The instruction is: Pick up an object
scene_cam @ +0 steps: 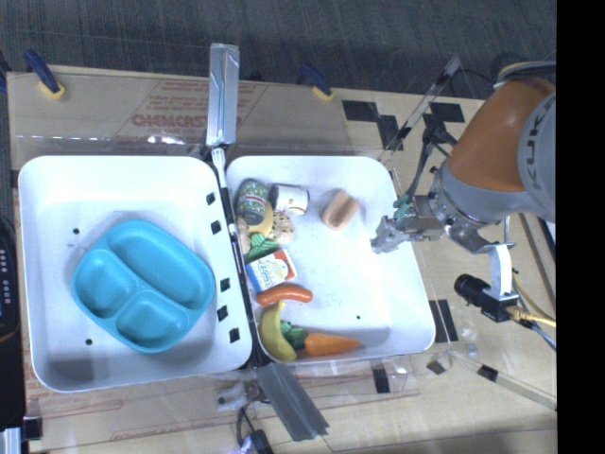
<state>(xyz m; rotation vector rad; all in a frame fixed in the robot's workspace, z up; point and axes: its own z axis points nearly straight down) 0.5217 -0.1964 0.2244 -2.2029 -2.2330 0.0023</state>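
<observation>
The right bin (378, 296) holds toy food along its left side: a green can (251, 197), a small white cup (291, 199), a bread roll (339, 209), a juice pouch (270, 270), a red sausage (285, 295), a banana (273, 333) and a carrot (328, 344). My gripper (388, 235) hangs over the bin's right edge, to the right of the bread roll and apart from it. Nothing shows between its fingers.
The left bin (57, 197) carries a blue divided tray (142, 284). A metal divider post (223, 93) stands at the back between the bins. The arm's orange band (492, 140) and cables sit right of the right bin.
</observation>
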